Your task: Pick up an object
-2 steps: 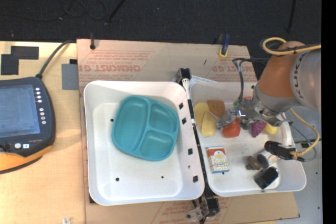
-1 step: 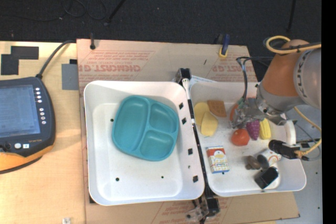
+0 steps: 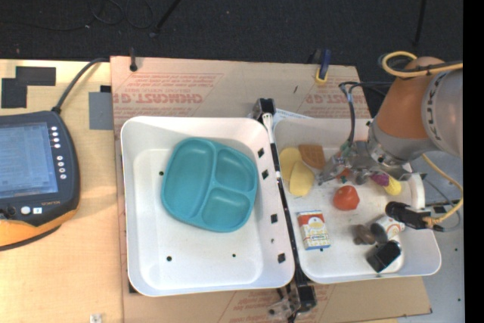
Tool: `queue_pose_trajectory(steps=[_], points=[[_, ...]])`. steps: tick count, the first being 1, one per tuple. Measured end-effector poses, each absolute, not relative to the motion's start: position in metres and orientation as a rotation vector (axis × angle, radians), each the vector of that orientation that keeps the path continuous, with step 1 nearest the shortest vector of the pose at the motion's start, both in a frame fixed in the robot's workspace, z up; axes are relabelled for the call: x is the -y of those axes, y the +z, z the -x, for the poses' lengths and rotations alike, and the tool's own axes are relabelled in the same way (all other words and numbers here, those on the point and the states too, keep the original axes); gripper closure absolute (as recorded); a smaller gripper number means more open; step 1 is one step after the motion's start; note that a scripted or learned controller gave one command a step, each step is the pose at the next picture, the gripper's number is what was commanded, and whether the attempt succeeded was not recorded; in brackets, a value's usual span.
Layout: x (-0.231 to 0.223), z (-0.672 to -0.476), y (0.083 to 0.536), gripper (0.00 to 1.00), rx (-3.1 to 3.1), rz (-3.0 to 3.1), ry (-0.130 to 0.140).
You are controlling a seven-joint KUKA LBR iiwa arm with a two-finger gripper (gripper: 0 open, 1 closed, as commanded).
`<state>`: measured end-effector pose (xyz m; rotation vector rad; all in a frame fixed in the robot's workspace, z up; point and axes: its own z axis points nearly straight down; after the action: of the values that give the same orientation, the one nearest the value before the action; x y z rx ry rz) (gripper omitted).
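My gripper hangs low over the middle of the right bin, below the arm's orange band. Just beneath and in front of it lies a red tomato-like ball. To its left are a yellow fruit and a brown piece. A small purple item and a small yellow one sit on the gripper's right, partly hidden by it. A little box with a red label lies nearer the front.
In the left bin rests a teal divided plate. A dark grey lump, a black block and a white piece lie at the right bin's front right. Cables trail off the arm at the right. A tablet sits far left.
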<state>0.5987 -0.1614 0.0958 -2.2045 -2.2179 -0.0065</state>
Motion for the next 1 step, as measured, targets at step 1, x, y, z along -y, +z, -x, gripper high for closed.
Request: queue_pose_trajectory(steps=[1], points=[[0.1744, -0.5844, 0.0919, 0.00, 2.224, 2.209, -0.003]])
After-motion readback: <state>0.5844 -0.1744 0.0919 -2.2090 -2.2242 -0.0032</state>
